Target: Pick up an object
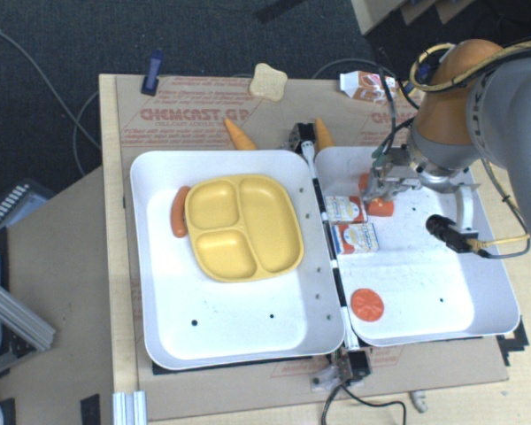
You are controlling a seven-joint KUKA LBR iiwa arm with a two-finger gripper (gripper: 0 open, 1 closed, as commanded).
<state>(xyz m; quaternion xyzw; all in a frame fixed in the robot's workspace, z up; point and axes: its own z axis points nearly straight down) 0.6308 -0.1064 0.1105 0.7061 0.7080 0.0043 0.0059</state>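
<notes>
where the grey arm reaches in, the gripper (378, 184) sits low in the right white bin (478, 299), just above a small red block (380, 206); cannot tell its state. two small printed cartons (352, 224) lie beside it, a flat red disc (367, 305) nearer the front. yellow divided plastic tray (244, 227) occupies the left white bin (230, 326).

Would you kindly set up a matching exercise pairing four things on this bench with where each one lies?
Things:
1. yellow divided tray
2. red round disc
3. bread slice
4. sausage

Places:
A. near corner of the right bin
B. on the board beyond both bins
C. middle of the left bin
D. left bin, against the tray's left edge

Pairs: 1-C, 2-A, 3-B, 4-D
</notes>
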